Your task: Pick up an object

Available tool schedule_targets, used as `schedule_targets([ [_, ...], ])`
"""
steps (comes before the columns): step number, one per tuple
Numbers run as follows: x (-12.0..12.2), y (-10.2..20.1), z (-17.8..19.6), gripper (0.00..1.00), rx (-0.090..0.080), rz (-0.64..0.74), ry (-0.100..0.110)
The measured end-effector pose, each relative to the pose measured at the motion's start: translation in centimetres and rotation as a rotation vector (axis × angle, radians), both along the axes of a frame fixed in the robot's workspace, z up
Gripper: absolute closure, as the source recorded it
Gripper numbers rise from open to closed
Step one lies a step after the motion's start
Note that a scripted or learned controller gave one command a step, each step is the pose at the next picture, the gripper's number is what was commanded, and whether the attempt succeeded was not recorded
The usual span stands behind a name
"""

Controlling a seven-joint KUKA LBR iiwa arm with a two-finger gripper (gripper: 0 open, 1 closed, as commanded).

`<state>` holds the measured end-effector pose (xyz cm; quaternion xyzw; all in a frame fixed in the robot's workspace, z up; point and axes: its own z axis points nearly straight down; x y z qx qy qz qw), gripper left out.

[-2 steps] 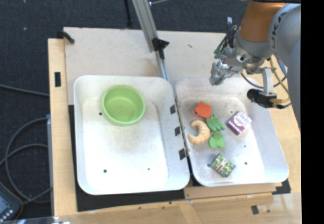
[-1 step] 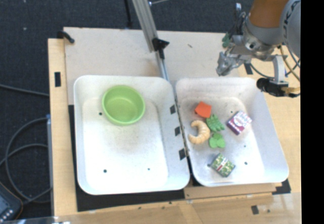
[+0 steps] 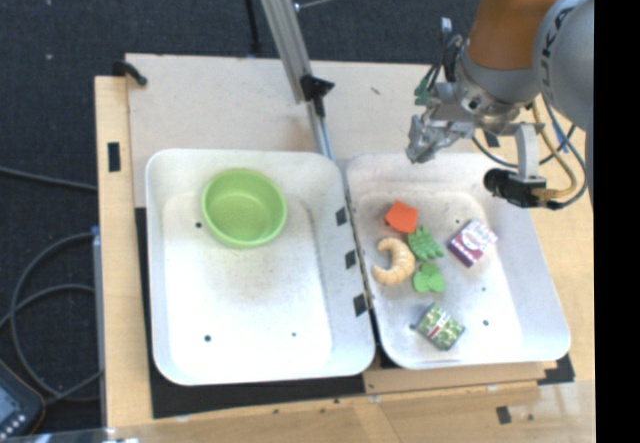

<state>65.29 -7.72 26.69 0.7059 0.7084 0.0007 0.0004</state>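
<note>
A: Arm position?
B: Grey arm with orange band comes in from the right. Two-finger gripper (image 3: 424, 148) hangs over the far rim of the right shallow white bin (image 3: 540, 331), nothing seen between its fingers. Open or closed: cannot tell from this angle.

A: Contents of that bin?
B: Small orange-red block (image 3: 401, 217) nearest the gripper. Just beside it, a green leafy plastic piece (image 3: 425, 244), and a second rounder green piece (image 3: 430, 280) below that. Tan crescent-shaped croissant toy (image 3: 394, 261) touching the leafy piece on its left. Purple and white small carton (image 3: 471, 242) toward the right, apart from the cluster. Green patterned small box (image 3: 439, 326) near the front edge.

A: Left bin?
B: Left shallow white bin (image 3: 250, 351) holds one lime-green round plastic bowl (image 3: 244, 208), upright, in the far left part.

A: Anything else?
B: Slanted grey metal rail (image 3: 285, 26) behind the bins.
</note>
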Motion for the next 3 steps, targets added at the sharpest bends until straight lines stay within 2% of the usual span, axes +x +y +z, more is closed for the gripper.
schedule_targets([
  [1,-2.3,5.2,-1.4,1.00,0.000,0.002,0.003],
  [2,-3.6,10.0,-2.9,1.00,-0.001,0.002,0.002],
  [3,-4.6,15.9,-2.9,1.00,0.002,0.001,0.002],
])
